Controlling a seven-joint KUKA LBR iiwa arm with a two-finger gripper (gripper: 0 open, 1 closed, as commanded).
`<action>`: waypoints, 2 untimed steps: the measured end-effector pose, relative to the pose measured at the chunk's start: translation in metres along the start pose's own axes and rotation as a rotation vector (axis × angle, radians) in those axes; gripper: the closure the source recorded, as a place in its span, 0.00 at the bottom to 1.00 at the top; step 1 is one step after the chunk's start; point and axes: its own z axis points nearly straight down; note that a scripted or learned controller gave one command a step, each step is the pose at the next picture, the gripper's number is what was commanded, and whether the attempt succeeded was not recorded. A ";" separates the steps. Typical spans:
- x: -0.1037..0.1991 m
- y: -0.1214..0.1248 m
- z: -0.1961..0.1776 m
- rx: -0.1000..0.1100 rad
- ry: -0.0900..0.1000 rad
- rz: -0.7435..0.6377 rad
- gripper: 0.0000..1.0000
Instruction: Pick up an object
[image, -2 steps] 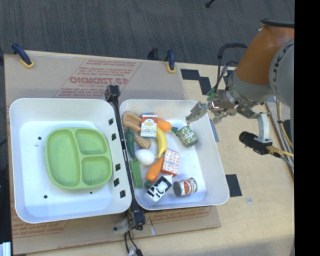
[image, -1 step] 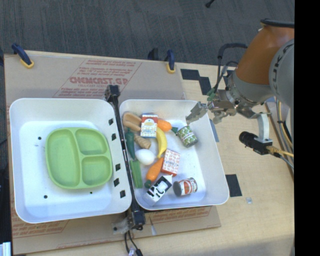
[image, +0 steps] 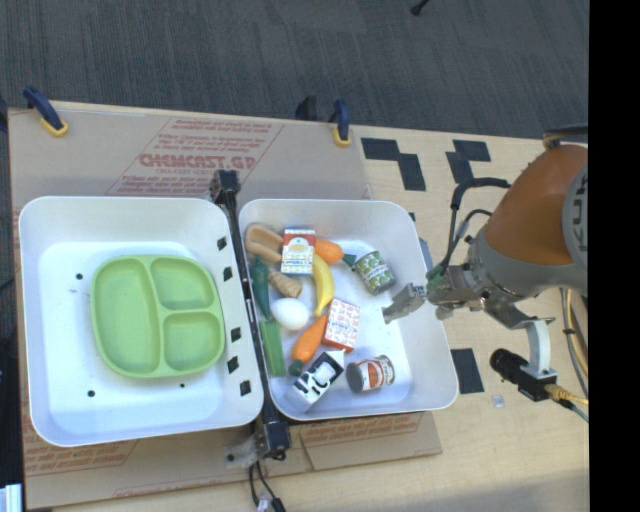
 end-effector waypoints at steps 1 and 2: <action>0.001 0.001 0.000 -0.002 0.000 -0.001 0.00; 0.001 0.021 0.102 -0.003 0.001 -0.001 0.00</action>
